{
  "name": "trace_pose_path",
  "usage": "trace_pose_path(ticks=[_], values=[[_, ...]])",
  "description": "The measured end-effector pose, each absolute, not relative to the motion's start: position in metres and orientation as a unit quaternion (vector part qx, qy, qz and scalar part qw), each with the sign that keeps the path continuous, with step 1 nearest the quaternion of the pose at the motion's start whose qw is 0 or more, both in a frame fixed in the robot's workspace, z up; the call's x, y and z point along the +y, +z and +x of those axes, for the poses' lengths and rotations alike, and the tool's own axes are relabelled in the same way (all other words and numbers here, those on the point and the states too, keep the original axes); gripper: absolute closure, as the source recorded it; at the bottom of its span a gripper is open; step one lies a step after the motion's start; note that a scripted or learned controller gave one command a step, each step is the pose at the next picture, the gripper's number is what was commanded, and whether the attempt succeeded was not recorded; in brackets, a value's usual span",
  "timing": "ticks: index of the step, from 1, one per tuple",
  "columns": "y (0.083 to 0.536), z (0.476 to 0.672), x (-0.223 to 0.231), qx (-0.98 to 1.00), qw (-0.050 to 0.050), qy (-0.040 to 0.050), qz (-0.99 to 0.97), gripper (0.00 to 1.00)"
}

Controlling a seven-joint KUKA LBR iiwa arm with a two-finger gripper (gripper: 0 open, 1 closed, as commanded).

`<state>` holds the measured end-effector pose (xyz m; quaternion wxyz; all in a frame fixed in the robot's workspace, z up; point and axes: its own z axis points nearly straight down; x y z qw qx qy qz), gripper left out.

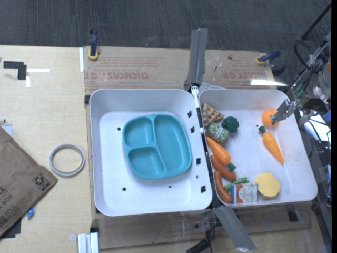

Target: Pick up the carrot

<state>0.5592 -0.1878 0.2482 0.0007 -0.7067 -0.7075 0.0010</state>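
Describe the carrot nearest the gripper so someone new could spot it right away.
Look in the right bin, at its open floor toward the right wall. The carrot lies alone there, green stem end pointing up toward the gripper. Unlike the other carrot, packed among toys along the left wall, nothing touches it.

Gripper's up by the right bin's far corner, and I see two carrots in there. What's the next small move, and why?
Probably slide the gripper toward the near side until it is over the carrot lying alone on the bin floor. The gripper now sits beside an orange ball, not the carrot. The other carrot is crowded against the left wall among other food.
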Motion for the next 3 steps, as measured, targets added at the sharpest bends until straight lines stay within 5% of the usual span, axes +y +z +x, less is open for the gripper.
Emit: trace_pose_path(ticks=[1, 2, 3], values=[[0.096, 0.562, -0.205, -0.562, 0.007, 0.0001, -0.827, 0.00], [0.106, 0.563, -0.207, -0.563, 0.004, 0.0008, -0.827, 1.00], [0.201, 0.595, -0.165, -0.517, 0.000, 0.0013, -0.856, 1.00]])
